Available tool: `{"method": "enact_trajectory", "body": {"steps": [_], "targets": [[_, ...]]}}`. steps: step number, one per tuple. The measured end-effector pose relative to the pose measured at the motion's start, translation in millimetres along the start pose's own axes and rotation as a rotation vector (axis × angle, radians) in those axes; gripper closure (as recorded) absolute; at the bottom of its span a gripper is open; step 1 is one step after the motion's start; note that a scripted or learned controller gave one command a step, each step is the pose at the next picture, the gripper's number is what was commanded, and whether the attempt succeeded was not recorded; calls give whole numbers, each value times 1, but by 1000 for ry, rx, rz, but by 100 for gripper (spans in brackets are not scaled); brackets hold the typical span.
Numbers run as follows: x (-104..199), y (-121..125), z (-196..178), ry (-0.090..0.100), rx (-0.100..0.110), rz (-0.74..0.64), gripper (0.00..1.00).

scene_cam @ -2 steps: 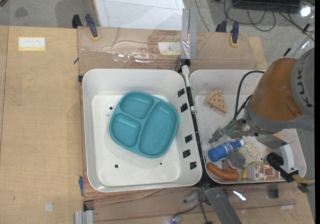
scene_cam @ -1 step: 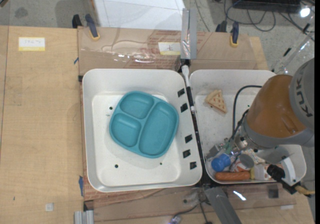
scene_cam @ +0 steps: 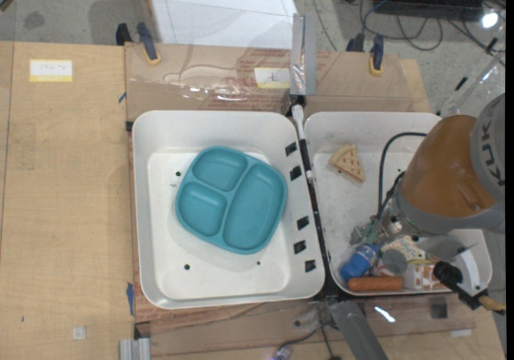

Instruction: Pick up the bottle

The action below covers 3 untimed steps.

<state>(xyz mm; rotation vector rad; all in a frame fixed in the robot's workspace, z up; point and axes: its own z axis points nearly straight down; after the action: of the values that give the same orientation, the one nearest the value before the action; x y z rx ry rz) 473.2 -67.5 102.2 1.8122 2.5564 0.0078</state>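
A small blue bottle (scene_cam: 359, 262) lies in the near left part of the right bin (scene_cam: 321, 190), among a pile of items. My gripper (scene_cam: 376, 231) comes down from the orange-banded wrist (scene_cam: 446, 173) just above and behind the bottle, at the pile's far edge. The bulk of the arm hides much of this bin's right half, and nothing can be seen held.
A red sausage-like toy (scene_cam: 376, 284), a grey item (scene_cam: 393, 259) and a printed packet (scene_cam: 418, 272) crowd the bottle. A pizza-slice toy (scene_cam: 348, 162) lies at the far left of the same bin. The left bin (scene_cam: 144, 190) holds a teal divided plate (scene_cam: 232, 199).
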Motion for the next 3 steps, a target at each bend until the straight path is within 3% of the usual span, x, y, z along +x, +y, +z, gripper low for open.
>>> {"method": "enact_trajectory", "body": {"steps": [1,2,3], "targets": [[78,34,-89,3,6,-30,100],[78,34,-89,3,7,-30,0],[13,6,-89,3,7,76,0]]}}
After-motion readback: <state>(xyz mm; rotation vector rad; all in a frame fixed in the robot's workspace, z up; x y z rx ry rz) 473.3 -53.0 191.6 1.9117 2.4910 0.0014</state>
